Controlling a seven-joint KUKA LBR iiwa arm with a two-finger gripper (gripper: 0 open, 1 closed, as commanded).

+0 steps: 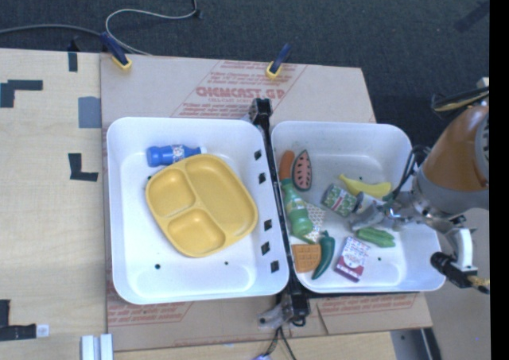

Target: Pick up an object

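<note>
Low in the right bin [398, 137], the gripper [372, 213], grip unclear, crowds a green pepper [374, 235] and banana [364, 186].

Two white bins [119, 215] side by side on cardboard [231, 88] over the wooden worktop [40, 215]. Black clips [261, 110] joining the bins at far and near ends. Yellow clamps [278, 64] along the cardboard's far edge. Black tape marks [79, 166] toward the worktop's left edge. Thin cable [151, 13] looping over dark carpet [358, 9] beyond the far edge.
</note>
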